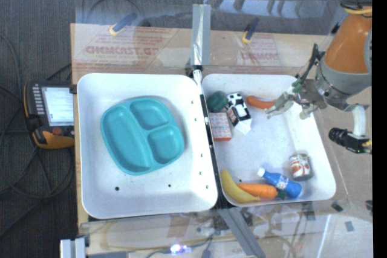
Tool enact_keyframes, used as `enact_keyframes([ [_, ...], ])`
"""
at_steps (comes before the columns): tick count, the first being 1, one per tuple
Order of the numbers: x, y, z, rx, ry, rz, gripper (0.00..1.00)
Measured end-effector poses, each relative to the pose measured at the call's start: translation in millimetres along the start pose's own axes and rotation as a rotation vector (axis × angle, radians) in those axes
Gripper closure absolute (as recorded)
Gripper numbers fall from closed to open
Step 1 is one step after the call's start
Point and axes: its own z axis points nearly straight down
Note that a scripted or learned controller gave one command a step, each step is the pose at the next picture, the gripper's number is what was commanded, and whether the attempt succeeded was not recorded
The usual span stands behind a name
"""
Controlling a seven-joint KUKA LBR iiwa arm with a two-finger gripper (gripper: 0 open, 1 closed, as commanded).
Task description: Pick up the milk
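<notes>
The gripper (284,107) is up at the far side of the right bin (320,157), reaching in from the right, with its two fingers spread apart and nothing between them. It's empty, no question about that. The orange band of the arm (351,45) sits just behind it, out over the bin's right edge.

And there's the milk (239,110), the little carton with the black-and-white cow pattern, lying in the upper left part of that same bin, not far from the divider. It's untouched as far as I can see, resting on the bin floor, with a clear stretch of white between it and the fingertips. So the pick has not happened: no contact, no lift, the whole grasp is left to do.

Look at what crowds it. A dark green item (216,101) sits just beside it on the left, a small reddish box (220,126) is touching or nearly touching it below, and an orange carrot-like piece (261,103) lies between the carton and the gripper. That one's right in the approach lane, I'd say, so the fingers will have to come down cleanly over the carton and not snag on it.

Further out, near the front of the bin, a banana (231,187), another carrot (261,191), a blue bottle (283,183) and a small can (300,166) are well apart from the action. The left bin (91,190) holds a teal divided plate (143,135).
</notes>
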Motion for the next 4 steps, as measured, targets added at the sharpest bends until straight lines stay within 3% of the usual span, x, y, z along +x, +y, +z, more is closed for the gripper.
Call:
enact_keyframes([
  [1,1.4,0.8,-8.5,0.001,0.001,-0.003,1.0],
  [2,1.4,0.7,-8.4,0.001,0.001,-0.003,0.0],
  [3,62.0,43.8,77.9,-0.022,-0.003,0.297,0.0],
  [4,76.2,73.9,89.0,-0.037,0.002,0.494,0.0],
])
